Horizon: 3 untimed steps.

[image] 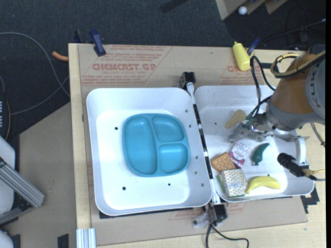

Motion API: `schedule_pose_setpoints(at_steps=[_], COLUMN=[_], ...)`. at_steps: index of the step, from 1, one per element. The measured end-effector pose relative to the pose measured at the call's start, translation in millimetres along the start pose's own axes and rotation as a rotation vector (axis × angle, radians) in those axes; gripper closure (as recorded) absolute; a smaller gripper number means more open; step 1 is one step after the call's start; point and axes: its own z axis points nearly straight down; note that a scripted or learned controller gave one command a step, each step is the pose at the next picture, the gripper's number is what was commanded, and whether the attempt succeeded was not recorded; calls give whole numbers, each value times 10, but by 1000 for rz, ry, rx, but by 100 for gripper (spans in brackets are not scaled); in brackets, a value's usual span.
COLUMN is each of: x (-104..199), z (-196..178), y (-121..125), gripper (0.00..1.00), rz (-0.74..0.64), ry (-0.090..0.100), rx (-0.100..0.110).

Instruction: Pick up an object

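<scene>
While hanging over the right bin (289,98), grey arm (300,94) with orange band reaching in from the right, gripper (248,130) low above the bin floor; whether the fingers are spread or pressed together cannot be told. Beneath everything, pale wooden table (77,138) with a red-lettered cardboard sheet (124,63). Two shallow white plastic bins side by side, rounded at the corners. Alone in the left bin (103,112), a smooth blue plate (155,143) with three compartments. Scattered in the right bin: curved yellow banana (264,184) near the front wall, boxy patterned carton (234,182) just beside it, crinkled pink-and-white packet (240,152), square ridged waffle (223,162), green pepper-shaped toy (258,153), flat tan oval piece (235,119) near the gripper. None seen between the fingers.
</scene>
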Motion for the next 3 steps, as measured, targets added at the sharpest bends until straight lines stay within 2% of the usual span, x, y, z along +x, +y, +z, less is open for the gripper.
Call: schedule_pose_setpoints(at_steps=[1, 2, 3], x=[9, 10, 539], z=[-102, -101, -6], y=[9, 8, 856], gripper=[100, 0, 0], rz=[0, 0, -3], ry=[1, 1, 2], rx=[-3, -2, -2])
